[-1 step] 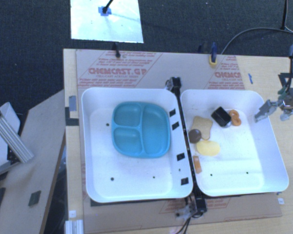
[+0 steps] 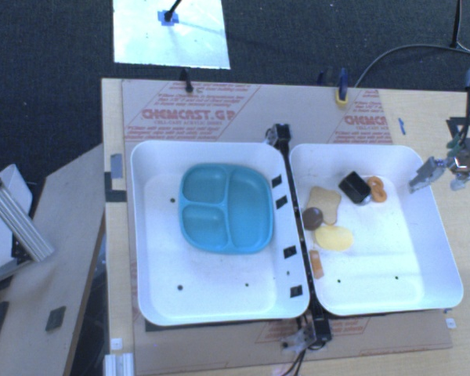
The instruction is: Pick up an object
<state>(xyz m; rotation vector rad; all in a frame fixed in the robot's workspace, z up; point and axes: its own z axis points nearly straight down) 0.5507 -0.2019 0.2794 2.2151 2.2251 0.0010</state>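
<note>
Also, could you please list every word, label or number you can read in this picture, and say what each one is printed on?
"CHEMCAST GP", red, on the brown protective sheet behind the left bin.
"CHEMCAST", red, partly readable, on the same sheet behind the right bin; its last letters are blurred.
Smaller red print around both logos: too small to read.

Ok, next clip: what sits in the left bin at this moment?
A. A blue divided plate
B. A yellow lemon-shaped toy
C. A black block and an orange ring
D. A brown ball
A: the blue divided plate lies alone in the left bin, while the black block, orange ring, yellow toy and brown ball all lie in the right bin.
</note>
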